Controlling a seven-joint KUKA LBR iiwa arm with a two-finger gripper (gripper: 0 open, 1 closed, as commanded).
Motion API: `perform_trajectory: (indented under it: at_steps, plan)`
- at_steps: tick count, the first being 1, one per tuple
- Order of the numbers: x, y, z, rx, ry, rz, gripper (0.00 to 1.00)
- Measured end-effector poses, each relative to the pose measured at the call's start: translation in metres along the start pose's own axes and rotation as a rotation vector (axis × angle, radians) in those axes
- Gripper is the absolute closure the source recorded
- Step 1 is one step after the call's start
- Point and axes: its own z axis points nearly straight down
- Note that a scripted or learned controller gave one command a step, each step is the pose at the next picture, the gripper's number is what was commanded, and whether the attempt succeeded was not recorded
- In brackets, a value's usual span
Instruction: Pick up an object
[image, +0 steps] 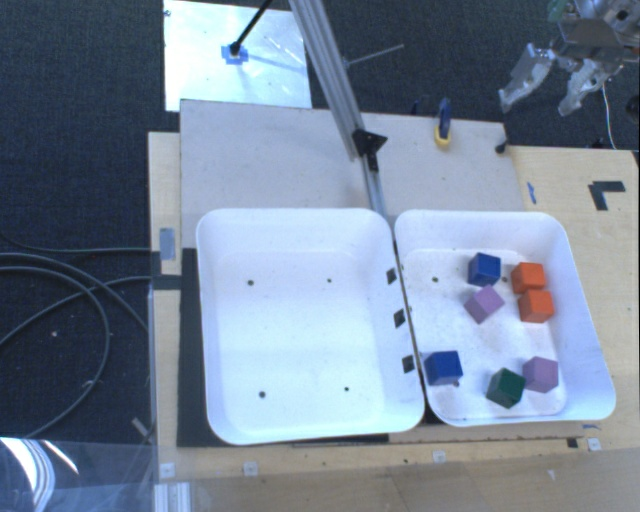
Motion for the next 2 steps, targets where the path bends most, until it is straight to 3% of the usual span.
perform_trajectory:
  at_steps: [1, 2]
  plan:
    - [0.014, -0.018, -0.086, -0.018, 0.000, -0.008, 0.00]
    - [0.042, -0.026, -0.071, -0.008, 0.001, -0.009, 0.00]
